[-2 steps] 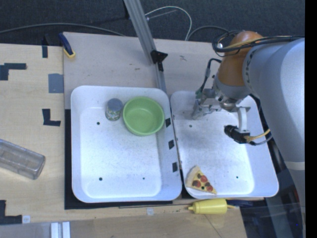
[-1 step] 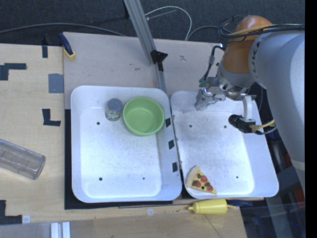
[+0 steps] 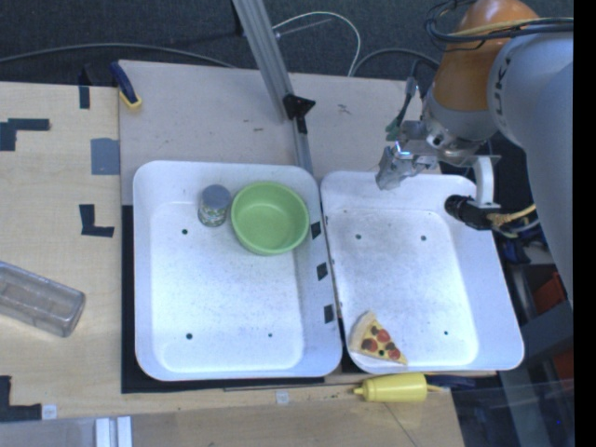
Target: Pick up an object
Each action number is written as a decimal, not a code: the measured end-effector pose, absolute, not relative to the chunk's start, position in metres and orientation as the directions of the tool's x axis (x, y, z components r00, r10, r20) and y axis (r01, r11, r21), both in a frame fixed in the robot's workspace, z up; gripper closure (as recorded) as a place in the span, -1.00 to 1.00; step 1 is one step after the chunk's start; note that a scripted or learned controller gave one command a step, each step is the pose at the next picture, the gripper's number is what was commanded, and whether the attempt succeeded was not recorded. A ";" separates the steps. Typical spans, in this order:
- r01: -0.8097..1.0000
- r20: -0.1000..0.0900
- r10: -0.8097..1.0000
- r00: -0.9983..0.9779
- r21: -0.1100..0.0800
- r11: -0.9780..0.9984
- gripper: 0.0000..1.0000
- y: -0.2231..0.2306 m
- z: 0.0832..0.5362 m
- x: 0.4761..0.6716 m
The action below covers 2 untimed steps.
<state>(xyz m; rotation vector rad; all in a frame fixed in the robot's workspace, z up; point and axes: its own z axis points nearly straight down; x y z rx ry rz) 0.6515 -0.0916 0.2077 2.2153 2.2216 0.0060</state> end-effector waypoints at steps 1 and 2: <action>1.000 0.000 1.000 -0.002 0.001 0.002 1.00 -0.091 0.223 0.652; 1.000 0.002 1.000 -0.006 -0.003 0.006 1.00 -0.036 0.222 0.625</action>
